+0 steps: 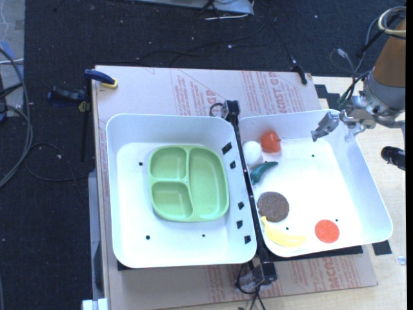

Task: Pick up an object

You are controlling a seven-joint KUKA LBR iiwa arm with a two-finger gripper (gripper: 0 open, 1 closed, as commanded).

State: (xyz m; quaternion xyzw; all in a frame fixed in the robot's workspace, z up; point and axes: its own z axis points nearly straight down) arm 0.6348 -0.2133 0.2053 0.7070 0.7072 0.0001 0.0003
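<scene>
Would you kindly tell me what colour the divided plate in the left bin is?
The divided plate is light green, seen clearly in the camera view.

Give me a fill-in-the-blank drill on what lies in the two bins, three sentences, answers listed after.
1. The green divided plate lies in the ____ bin.
2. The yellow banana lies right below the ____ round cookie.
3. The gripper hangs over the right bin's ____ edge.

Missing words: left; brown; far
</scene>
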